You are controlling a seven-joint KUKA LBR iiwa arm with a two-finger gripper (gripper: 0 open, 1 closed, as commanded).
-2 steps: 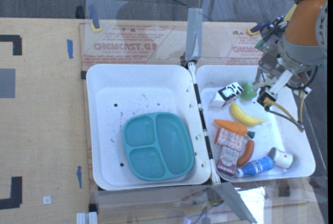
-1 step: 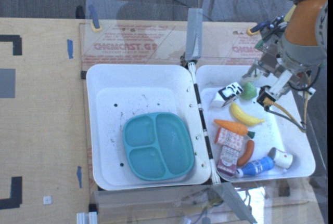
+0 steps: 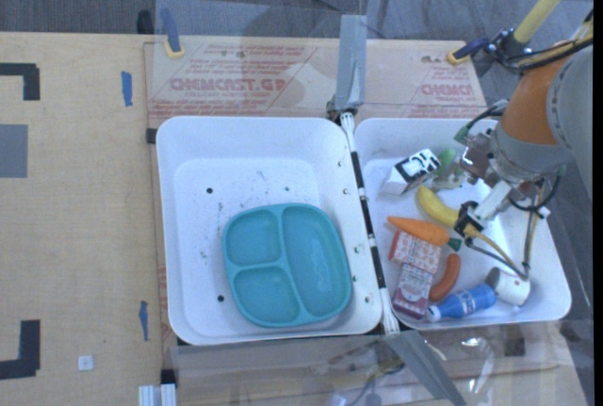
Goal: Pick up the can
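A red and white can lies on its side near the front left of the right bin, just below a red patterned carton. My gripper hangs over the back middle of that bin, well behind the can and apart from it. It is close to a black and white box and a small green thing. A yellow banana lies just under the gripper.
An orange carrot, a reddish sausage and a blue bottle with a white cap crowd around the can. The left bin holds a teal divided tray.
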